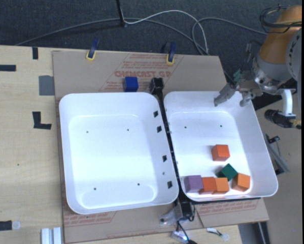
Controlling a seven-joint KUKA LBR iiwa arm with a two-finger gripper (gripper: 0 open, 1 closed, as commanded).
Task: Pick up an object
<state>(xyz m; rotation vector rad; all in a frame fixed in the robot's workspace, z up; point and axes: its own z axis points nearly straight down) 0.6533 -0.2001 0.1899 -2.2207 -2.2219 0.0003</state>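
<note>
Several small blocks lie in the right bin (192, 113). An orange cube (221, 152) sits alone right of the bin's middle. Along the near wall a purple cube (193, 183), two orange blocks (214, 185), a dark green block (227, 172) and another orange cube (241, 181) cluster together. My gripper (233, 96) hangs over the far right rim of the right bin, well away from the blocks. Its two grey fingers (222, 96) are spread apart with nothing between them.
The left bin (70, 136) stands beside the right one, joined by black clips (162, 131). A blue block (131, 83) rests on the cardboard behind the bins. Cables run across the dark floor at the back.
</note>
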